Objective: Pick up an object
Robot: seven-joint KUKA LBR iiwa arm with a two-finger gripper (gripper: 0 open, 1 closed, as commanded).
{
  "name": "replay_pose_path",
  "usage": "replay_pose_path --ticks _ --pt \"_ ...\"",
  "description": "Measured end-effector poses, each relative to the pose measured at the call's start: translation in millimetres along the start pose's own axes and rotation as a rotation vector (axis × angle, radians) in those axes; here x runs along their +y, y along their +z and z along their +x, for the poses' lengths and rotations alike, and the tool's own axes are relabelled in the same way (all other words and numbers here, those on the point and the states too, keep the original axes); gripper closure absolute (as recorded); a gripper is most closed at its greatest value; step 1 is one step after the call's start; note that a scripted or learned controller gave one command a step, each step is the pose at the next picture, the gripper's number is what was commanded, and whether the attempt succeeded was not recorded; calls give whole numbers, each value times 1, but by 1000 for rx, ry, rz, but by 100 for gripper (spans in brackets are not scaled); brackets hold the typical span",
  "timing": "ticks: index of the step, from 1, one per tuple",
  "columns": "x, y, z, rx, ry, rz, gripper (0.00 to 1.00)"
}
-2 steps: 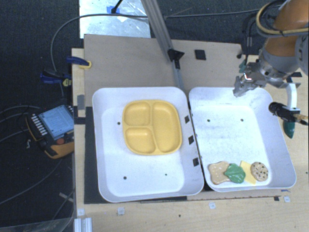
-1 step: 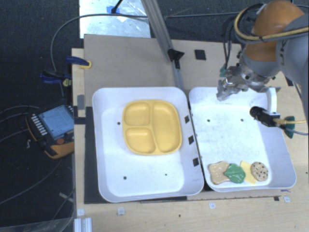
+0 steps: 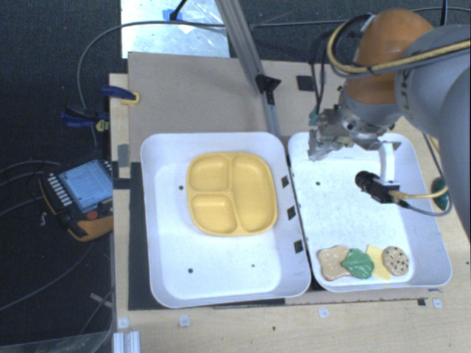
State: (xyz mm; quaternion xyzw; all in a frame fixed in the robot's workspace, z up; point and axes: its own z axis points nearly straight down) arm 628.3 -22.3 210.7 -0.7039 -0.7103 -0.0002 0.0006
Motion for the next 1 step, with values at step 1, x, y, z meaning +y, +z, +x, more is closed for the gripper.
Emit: replay_pose_path --ticks 1 --pt "-10 5 49 1 -1 0 100"
